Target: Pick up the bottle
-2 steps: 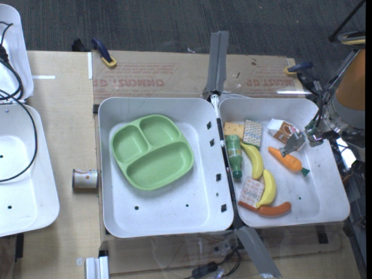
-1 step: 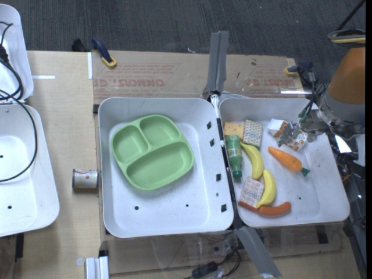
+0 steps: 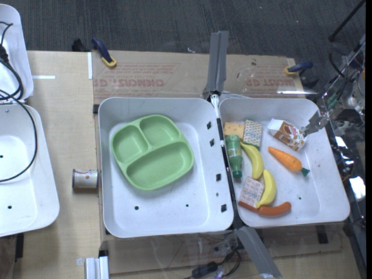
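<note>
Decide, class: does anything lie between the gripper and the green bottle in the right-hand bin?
Yes. The gripper is at the bin's right side, the green plastic bottle against its left wall. Between them lie the small red-and-white carton, the orange carrot and the yellow banana beside the bottle.

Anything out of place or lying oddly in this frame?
Yes. A small can lies on its side on the bench, outside both bins, left of the bin holding the green plate. The green bottle also lies flat against the right bin's left wall, beside a banana.
</note>
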Tool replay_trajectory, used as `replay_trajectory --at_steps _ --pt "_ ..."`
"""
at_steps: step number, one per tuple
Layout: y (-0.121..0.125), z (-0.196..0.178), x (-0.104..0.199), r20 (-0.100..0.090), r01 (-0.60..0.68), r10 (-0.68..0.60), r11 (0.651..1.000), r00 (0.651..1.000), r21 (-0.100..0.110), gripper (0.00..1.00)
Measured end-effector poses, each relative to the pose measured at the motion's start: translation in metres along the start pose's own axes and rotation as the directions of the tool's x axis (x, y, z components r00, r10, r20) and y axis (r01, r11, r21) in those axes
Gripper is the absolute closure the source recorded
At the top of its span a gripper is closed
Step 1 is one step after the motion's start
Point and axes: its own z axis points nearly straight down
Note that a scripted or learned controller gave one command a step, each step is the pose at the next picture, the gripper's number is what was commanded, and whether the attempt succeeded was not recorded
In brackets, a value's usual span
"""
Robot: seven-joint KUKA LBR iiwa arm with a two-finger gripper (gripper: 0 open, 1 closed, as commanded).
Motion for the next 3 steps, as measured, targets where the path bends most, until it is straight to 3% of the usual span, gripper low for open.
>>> replay_trajectory --at_steps 1,2,3 --pt "-0.060 -0.217 0.000 0.001 0.011 -0.011 1.000 1.000 0.002 0.00" --pt "-0.060 -0.217 0.000 0.001 0.011 -0.011 1.000 1.000 0.002 0.00" --pt "-0.095 -0.065 0.063 0.000 -0.245 0.245 0.970 0.970 0.004 0.00"
